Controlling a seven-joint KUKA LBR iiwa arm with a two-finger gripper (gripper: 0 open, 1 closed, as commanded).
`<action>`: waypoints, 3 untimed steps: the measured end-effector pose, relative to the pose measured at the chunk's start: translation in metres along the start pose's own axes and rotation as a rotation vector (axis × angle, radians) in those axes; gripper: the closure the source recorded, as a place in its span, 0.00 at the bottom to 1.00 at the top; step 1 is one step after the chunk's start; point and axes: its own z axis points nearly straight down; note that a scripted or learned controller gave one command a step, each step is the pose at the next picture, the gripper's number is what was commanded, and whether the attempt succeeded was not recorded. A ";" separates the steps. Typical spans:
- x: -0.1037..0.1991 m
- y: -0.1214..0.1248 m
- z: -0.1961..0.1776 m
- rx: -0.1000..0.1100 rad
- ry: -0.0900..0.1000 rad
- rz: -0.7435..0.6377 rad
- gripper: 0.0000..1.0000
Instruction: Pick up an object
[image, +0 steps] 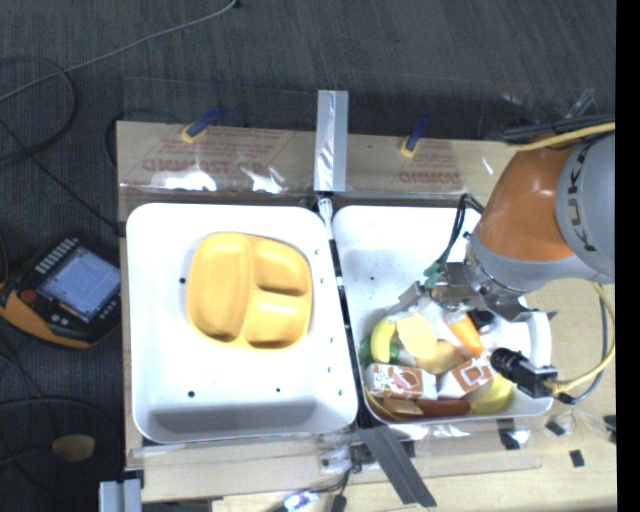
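- Objects for picking lay heaped in the right bin's near corner, right of the divider, giving the arm a dense target.
- Left of the divider, a yellow tray sat in the left bin.
- Tool hung over the heap; I cannot tell its grip.

Right bin far half free; item pile crowds near half.

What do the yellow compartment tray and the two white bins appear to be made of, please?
The yellow compartment tray looks like moulded plastic with a smooth, faintly glossy finish: it has rounded, one-piece hollows and soft highlights. The left bin and right bin also look like plastic, white and smooth, with rounded corners and a slight sheen; enamelled metal cannot be ruled out.
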 end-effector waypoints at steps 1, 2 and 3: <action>-0.030 0.000 0.080 0.000 0.001 0.015 0.00; -0.032 0.002 0.069 -0.006 -0.002 0.018 1.00; -0.047 0.003 0.107 -0.014 -0.001 -0.025 1.00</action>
